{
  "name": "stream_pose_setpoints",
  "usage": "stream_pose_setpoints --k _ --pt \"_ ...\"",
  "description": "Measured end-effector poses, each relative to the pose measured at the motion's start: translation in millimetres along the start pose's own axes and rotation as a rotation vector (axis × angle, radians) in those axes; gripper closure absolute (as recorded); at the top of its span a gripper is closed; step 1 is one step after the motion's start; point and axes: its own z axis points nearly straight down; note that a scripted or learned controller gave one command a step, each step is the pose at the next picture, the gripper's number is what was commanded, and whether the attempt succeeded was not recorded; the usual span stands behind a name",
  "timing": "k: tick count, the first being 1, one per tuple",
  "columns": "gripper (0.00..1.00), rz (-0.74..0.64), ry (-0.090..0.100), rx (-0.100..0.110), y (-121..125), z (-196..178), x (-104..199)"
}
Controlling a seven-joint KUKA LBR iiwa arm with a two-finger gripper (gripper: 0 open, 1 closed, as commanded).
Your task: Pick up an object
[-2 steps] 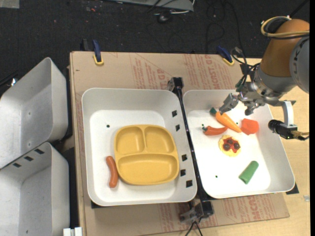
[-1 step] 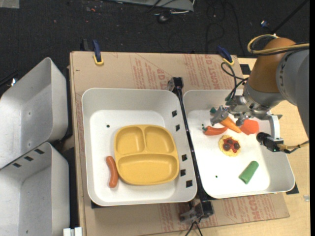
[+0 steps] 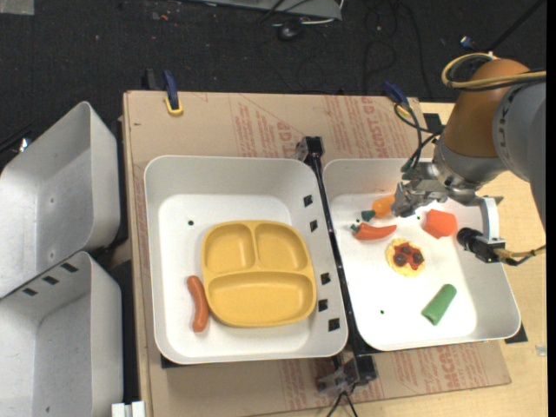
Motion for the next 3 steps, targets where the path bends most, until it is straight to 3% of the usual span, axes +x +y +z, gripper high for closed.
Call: stream_pose_setpoints --k 2,3 --pt "1.0 -0.003 -0.001 -0.006 6 -110 8" --pt "1.0 -0.003 0.0 -0.002 7 -135 8"
